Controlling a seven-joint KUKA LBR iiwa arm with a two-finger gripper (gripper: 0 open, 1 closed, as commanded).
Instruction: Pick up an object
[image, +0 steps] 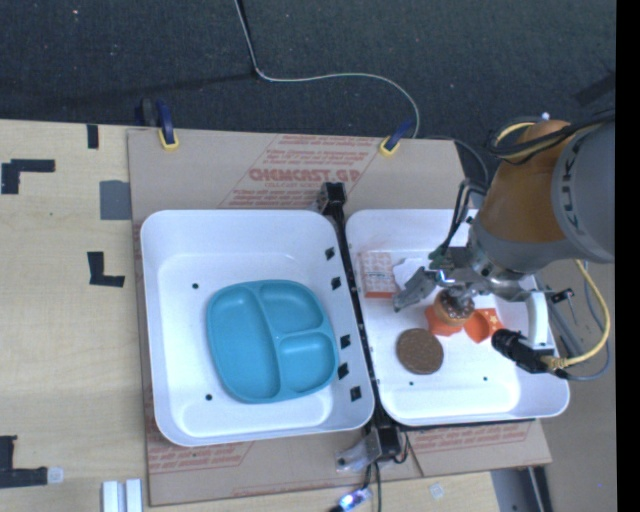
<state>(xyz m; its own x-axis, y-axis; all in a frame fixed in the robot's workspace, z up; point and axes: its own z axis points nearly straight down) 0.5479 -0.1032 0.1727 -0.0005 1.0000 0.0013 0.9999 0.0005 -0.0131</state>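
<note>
Cookie (420, 352), brown and round, lay low in the right bin (520, 405), just below the gripper (455, 300). Over an orange object (481, 324) at mid-right the gripper hovered — jaws impossible to read, grip unclear! Left bin (165, 240) held a blue divided plate (272, 337). Higher up, a small printed packet (376, 272) sat by the divider.
</note>
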